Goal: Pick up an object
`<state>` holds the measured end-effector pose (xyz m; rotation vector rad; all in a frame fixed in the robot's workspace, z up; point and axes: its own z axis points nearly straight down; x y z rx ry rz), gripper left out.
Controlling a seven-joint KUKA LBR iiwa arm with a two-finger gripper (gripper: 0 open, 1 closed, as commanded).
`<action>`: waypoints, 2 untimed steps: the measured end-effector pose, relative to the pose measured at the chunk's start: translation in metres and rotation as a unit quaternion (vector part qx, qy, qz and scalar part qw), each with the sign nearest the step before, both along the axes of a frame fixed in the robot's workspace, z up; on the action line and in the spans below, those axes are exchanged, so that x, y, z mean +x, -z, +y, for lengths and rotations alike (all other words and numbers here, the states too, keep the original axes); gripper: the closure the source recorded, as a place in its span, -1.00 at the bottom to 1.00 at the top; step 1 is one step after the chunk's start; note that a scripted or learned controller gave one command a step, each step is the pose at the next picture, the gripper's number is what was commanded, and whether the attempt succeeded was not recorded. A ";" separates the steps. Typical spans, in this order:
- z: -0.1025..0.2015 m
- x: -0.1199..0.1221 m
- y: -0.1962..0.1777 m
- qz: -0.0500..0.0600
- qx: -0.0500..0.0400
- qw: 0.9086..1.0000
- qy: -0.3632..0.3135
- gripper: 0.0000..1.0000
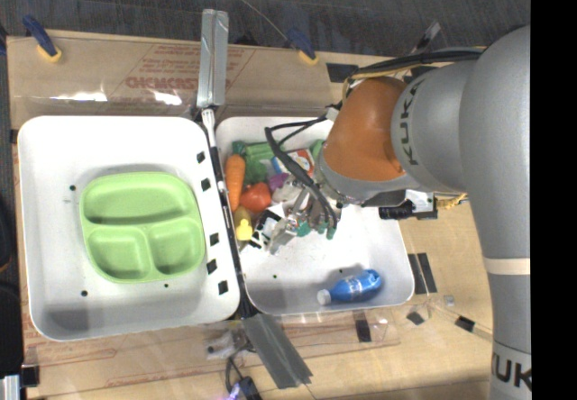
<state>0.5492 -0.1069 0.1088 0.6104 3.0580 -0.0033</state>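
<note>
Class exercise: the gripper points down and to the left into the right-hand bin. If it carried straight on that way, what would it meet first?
Most likely the small black-and-white object just beyond the gripper, beside the carrot and tomato. Depth is hard to judge from above.

The gripper (302, 220) hangs low inside the right bin (388, 250), near that bin's left half. Just left of it lie a tomato (255, 197) and a carrot (234, 178), close against the bin's left wall. Below and to its right, a bottle (352, 287) lies on its side near the front wall. Far to its left, a divided tray (141, 225) sits in the left bin (45, 209).
</note>
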 end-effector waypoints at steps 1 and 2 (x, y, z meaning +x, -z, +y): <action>0.003 0.006 -0.001 0.000 -0.005 0.999 -0.039 -1.00; 0.003 0.000 0.000 -0.004 -0.001 0.999 0.034 -1.00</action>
